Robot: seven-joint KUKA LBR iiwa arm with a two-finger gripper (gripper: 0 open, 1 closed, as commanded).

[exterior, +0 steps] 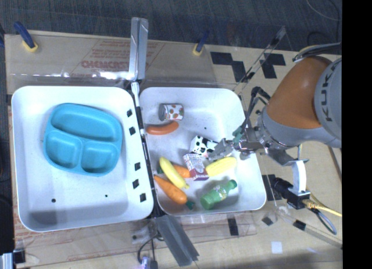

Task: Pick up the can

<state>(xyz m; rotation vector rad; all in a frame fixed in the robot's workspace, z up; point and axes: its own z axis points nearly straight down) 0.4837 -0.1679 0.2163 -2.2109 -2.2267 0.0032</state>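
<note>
At the near edge of the right bin [251, 146] a green bottle [219, 193] lies on its side, with an orange carrot [170, 189] beside it toward the bin's near-left corner. Just behind them are a yellow banana [171, 172], a small pink-and-white packet [195, 165], a yellow lemon-like piece [221, 166] and a black-and-white spotted item [200, 144].

The can [171, 111] is small, lying on its side near the far-left corner of the right bin, with a red-and-white label and a pale metal end turned toward the left. Just in front of it lies a reddish-orange sausage [161, 128]. The can is well apart from the gripper [228, 147], which sits low over the right half of the bin near the yellow piece; whether its fingers are spread or closed cannot be told, and nothing is visibly between them.

The left bin [29, 146] carries a blue divided tray [84, 138]. Both bins rest on a tan bench [192, 53] printed with black square marks and faint red lettering, with blue clamps [26, 36] on its far edge. Beyond it the floor is dark grey.
</note>
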